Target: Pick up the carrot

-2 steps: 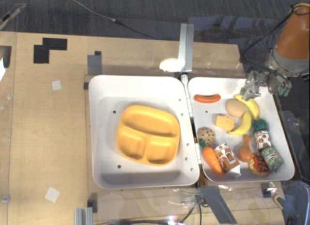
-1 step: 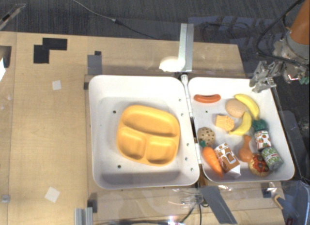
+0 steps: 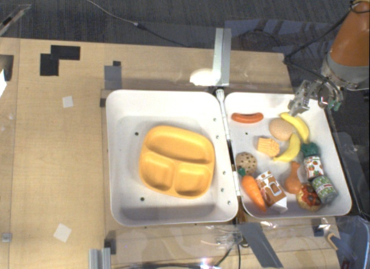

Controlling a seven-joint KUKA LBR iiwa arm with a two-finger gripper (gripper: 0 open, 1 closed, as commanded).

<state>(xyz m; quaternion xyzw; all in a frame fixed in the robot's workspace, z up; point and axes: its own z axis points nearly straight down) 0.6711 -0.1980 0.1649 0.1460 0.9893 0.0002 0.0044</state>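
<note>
right bin [image 3: 341, 204] holds the carrot [image 3: 252, 191]; left bin [image 3: 115, 146] a yellow tray [image 3: 176, 161]; gripper [image 3: 309, 97] grip unclear.

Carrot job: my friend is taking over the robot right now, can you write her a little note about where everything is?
End effector: above the right bin's top right corner, near the banana; holding nothing that can be seen.
Carrot: lying in the right bin near its bottom left corner, beside the small carton and just below the cookie.
Left bin: holds a yellow tray.
Done: nothing yet, the carrot is untouched.
Left: move diagonally across the bin to the carrot, grasp it, lift it. The spot is crowded, so the carton may get bumped.
</note>
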